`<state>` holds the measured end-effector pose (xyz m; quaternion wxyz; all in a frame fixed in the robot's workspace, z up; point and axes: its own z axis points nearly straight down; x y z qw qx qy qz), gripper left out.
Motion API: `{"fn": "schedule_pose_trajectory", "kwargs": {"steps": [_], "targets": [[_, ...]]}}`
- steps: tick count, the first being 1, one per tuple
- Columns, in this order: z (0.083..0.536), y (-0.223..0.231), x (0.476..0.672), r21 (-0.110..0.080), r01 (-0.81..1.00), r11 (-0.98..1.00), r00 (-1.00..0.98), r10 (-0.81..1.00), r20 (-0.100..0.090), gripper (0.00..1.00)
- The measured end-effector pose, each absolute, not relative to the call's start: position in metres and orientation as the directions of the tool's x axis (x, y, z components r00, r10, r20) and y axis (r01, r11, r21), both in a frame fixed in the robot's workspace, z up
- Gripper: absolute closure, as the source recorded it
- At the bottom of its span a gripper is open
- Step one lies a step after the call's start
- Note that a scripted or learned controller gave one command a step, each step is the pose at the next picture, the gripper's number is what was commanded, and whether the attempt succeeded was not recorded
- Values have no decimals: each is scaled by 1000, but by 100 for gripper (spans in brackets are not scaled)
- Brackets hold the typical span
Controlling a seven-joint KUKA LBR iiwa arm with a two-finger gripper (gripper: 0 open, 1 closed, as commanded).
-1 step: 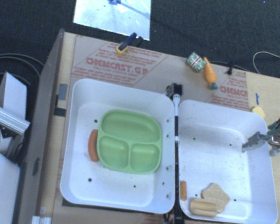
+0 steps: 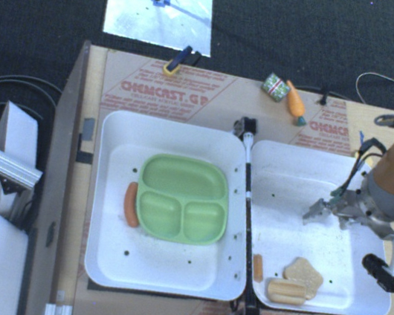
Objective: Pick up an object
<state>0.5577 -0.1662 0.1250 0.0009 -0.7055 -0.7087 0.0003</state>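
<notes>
1. The claw [image 2: 323, 211] hangs over the right bin [image 2: 361, 295], in that bin's upper middle, above bare white floor. Whether its prongs are apart or together I cannot tell from this slanted view; nothing shows between them.
2. The nearest things to pick lie toward the right bin's near wall, below the claw: a slice of bread [image 2: 304, 274], a pale bun-like roll [image 2: 286, 291] touching the bread's near edge, and a small orange piece [image 2: 258, 267] just beside the divider between the bins.
3. Farther off, in the left bin [image 2: 101, 249], a green divided plate [image 2: 182, 199] sits at the centre with a sausage [image 2: 129, 203] against its left side.
4. Beyond the right bin's far wall, on the desk [image 2: 193, 96], rest a small green can [image 2: 275, 86] and a toy carrot [image 2: 295, 101], near each other.
5. Risks, as I judge them: descending where it hangs, the claw would shut on nothing. The bread and roll touch, so a grasp may nudge one away or pinch both loosely. The orange piece hugs the divider, which could block a prong.
</notes>
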Motion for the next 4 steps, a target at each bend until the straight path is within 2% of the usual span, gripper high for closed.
{"fn": "schedule_pose_trajectory", "kwargs": {"steps": [1,2,3,4], "targets": [[137,-128,665,5,1000,5,-5,1000,0,0],[97,-101,638,1,1000,5,-5,1000,0,0],[84,-85,598,0,1000,1,-1,1000,0,0],[85,-134,669,4,1000,4,-4,1000,-1,0]]}}
